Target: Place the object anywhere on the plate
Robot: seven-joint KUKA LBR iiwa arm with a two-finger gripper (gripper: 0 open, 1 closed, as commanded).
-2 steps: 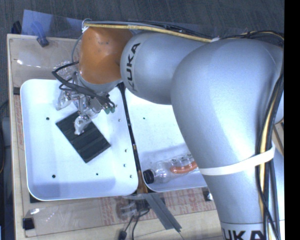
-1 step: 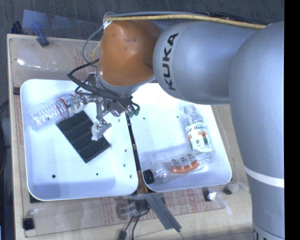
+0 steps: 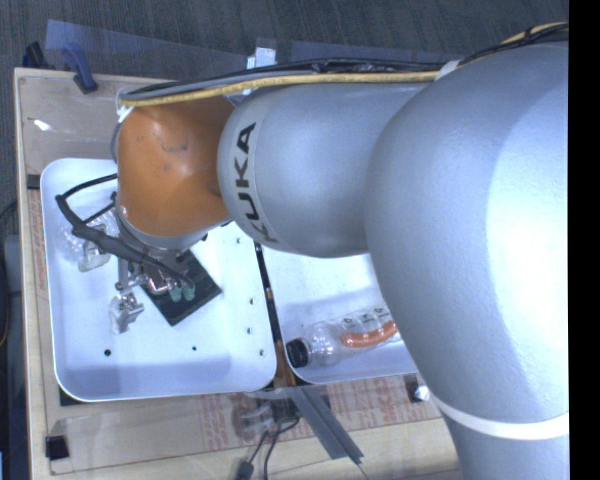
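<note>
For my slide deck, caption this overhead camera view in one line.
KUKA arm lowers its hand over a dark square plate in the left bin.

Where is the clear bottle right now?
The clear bottle lies on its side in the right bin, near that bin's front edge, its dark cap pointing toward the divider between the two bins, partly under the arm.

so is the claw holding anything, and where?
Cannot tell: the claw sits low over the left bin, right at a dark flat square.
</note>
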